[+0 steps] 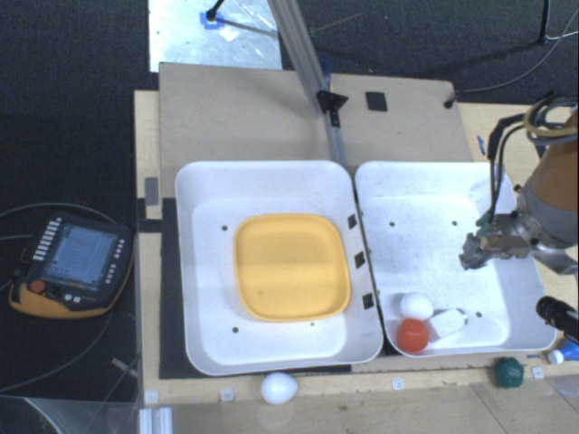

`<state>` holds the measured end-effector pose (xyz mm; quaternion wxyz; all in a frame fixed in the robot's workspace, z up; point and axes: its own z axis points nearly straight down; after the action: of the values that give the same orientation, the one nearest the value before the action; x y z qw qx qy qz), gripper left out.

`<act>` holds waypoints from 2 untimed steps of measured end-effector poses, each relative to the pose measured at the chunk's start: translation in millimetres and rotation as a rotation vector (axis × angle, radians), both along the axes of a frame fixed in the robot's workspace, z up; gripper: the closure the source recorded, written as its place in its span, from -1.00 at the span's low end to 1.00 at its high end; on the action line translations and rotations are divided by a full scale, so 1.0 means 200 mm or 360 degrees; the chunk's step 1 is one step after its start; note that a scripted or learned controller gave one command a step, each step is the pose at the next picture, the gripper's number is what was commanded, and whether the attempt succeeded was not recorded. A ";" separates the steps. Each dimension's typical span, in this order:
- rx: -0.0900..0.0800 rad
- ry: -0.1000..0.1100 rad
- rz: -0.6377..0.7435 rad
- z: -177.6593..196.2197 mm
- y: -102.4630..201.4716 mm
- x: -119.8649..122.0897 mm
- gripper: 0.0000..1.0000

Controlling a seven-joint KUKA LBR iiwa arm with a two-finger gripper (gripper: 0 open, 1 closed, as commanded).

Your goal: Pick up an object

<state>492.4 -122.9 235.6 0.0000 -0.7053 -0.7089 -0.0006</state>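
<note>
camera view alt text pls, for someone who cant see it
Seen from above, a grey arm's gripper hovers over the right white bin, whose near corner holds a red ball, a white ball and a small white object. The left bin holds a yellow plate.

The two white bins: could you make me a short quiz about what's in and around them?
1. True or false: the yellow plate lies in the right bin.
2. Which lies nearest the red ball? A) green ball B) white ball C) white egg
3. The gripper hangs over the ____ bin.

Key: 1 false, it lies in the left bin; 2 B; 3 right.
</note>
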 end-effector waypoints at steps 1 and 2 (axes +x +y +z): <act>0.0000 0.0000 -0.0002 -0.01 0.23 -0.03 1.00; 0.0000 0.0001 -0.0004 -0.06 0.51 -0.01 1.00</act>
<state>489.9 -20.8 224.1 0.0002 -0.7061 -0.7081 -0.0004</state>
